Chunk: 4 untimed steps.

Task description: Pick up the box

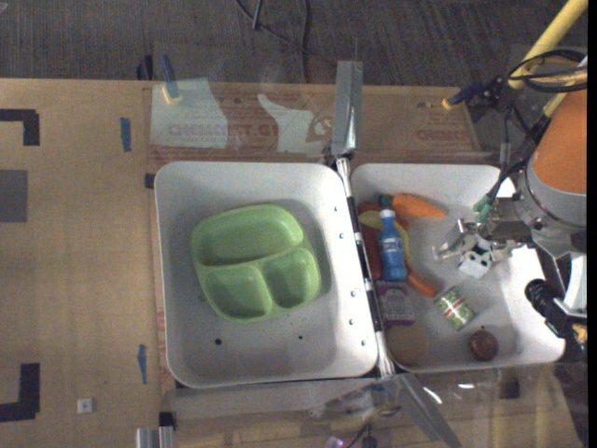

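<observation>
The box [399, 303] is a small purple carton lying flat against the left wall of the right bin [522, 343], below the blue bottle [393, 246]. My gripper [459, 243] hangs over the middle of the right bin, to the right of the bottle and up and to the right of the box. Its metal fingers [446, 249] are spread, so it is open, and nothing sits between them. A clear gap separates the gripper from the box.
An orange carrot [418, 205] lies at the right bin's back, with a yellow piece [371, 220] beside the bottle. A green can [455, 307], a brown ball [482, 344] and a tan round item [408, 343] lie near the front. A green divided plate [255, 260] sits in the left bin [177, 213].
</observation>
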### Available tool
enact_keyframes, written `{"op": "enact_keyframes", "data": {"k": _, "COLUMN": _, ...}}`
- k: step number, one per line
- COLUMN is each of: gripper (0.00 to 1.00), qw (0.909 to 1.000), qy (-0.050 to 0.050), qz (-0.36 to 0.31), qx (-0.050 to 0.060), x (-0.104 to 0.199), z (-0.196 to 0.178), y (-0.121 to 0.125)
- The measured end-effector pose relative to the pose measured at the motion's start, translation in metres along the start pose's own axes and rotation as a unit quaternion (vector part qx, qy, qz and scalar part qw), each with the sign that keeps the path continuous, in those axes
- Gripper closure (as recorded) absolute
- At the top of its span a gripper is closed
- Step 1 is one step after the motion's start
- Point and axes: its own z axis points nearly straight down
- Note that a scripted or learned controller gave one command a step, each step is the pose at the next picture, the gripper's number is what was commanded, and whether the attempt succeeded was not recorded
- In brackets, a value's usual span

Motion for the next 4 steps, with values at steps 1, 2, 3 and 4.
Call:
{"op": "enact_keyframes", "data": {"k": 1, "gripper": 1.0, "qw": 1.0, "qy": 0.0, "qz": 0.001, "qx": -0.001, "x": 0.0, "z": -0.01, "y": 0.001}}
{"op": "enact_keyframes", "data": {"k": 2, "gripper": 1.0, "qw": 0.9972, "qy": 0.0, "qz": 0.074, "qx": 0.001, "x": 0.097, "z": 0.08, "y": -0.016}}
{"op": "enact_keyframes", "data": {"k": 3, "gripper": 1.0, "qw": 0.9646, "qy": -0.001, "qz": 0.264, "qx": 0.0, "x": 0.027, "z": 0.078, "y": 0.003}}
{"op": "enact_keyframes", "data": {"k": 4, "gripper": 1.0, "qw": 0.9023, "qy": 0.0, "qz": 0.431, "qx": 0.002, "x": -0.032, "z": 0.098, "y": -0.008}}
